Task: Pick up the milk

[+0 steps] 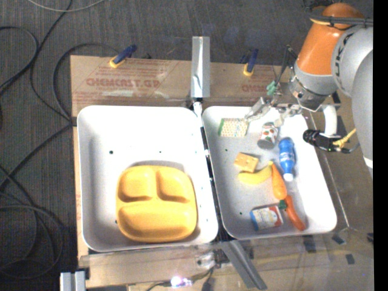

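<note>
The milk [267,217] is a small white carton with red and blue print, lying near the front edge of the right bin [321,190]. My gripper [265,116] hangs over the back of that bin, far from the milk. It is open, with nothing between its fingers [252,113]. One finger is by a green-and-white checkered pack [232,128] and the other is above a small white cup [268,135].
Between the gripper and the milk lie a blue bottle [286,157], a yellow cheese slice [245,161], a banana [256,174] and two orange carrots [278,184]. The left bin [97,132] holds a yellow divided plate [157,202].
</note>
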You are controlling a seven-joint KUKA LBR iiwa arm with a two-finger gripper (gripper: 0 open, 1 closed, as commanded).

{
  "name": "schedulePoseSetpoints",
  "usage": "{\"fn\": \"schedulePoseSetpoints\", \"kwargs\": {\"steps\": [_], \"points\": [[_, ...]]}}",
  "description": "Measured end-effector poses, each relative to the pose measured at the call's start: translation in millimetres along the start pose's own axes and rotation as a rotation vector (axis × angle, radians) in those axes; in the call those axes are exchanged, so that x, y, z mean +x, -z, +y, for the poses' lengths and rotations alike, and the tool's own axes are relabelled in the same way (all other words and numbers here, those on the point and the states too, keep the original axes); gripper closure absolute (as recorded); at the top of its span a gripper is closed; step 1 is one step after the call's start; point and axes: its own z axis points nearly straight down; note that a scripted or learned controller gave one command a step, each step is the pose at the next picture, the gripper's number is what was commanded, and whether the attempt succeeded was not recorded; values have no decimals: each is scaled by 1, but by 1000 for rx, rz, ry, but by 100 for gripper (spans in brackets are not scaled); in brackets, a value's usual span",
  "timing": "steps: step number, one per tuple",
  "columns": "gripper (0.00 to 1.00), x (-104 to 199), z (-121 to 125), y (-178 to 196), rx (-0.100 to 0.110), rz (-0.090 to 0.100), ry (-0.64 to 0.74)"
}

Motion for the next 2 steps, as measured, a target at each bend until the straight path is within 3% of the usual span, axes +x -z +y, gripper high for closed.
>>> {"fn": "schedulePoseSetpoints", "kwargs": {"steps": [1, 2], "points": [[0, 17, 15, 2, -1, -3, 14], [0, -7, -84, -100, -17, -5, -2]]}}
